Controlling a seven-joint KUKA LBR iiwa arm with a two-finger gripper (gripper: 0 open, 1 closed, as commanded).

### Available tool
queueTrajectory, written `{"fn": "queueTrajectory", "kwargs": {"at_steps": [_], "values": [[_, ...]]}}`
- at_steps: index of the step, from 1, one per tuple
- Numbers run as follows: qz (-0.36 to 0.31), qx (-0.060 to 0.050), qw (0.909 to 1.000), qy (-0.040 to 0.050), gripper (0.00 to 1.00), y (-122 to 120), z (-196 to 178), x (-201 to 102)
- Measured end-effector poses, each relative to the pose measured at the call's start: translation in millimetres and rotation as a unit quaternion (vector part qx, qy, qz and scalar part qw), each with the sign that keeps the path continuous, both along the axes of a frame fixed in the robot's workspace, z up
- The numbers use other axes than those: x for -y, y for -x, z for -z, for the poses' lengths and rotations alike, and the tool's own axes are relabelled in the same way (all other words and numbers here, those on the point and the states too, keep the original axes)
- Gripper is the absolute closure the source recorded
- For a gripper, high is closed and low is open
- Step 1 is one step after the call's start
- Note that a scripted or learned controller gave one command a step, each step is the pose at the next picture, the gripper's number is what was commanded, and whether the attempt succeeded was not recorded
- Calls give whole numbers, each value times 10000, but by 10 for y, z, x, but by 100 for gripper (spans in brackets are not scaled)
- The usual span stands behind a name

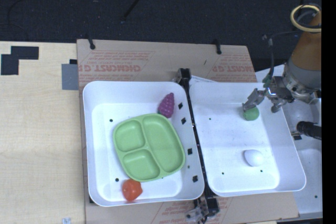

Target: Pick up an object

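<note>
While your claw [264, 102] hangs spread wide over the right white bin [231, 176], a small round green object [251, 113] lies just below one finger, not gripped. A white egg-shaped object [254, 157] sits nearer you.

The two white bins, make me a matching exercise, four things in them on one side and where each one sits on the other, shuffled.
Things:
1. green three-compartment plastic plate
2. purple bumpy grape-like toy
3. small green ball
4. white egg-shaped object

Places:
A. right bin, beside the gripper
B. left bin, middle
C. right bin, nearer the front
D. left bin, back right, beside the plate

Pairs: 1-B, 2-D, 3-A, 4-C
</note>
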State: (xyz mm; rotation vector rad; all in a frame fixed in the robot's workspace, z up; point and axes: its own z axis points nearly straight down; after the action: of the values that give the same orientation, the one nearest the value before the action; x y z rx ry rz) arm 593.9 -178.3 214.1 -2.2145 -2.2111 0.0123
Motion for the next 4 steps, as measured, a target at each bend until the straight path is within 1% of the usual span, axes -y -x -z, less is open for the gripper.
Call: {"fn": "queueTrajectory", "kwargs": {"at_steps": [1,2,3,4], "values": [[-8,58,10000,11,0,-26,-67,2],[-9,27,10000,3,0,70,534,-20],[-5,40,10000,8,0,16,1019,33],[-3,44,10000,7,0,21,1282,18]]}}
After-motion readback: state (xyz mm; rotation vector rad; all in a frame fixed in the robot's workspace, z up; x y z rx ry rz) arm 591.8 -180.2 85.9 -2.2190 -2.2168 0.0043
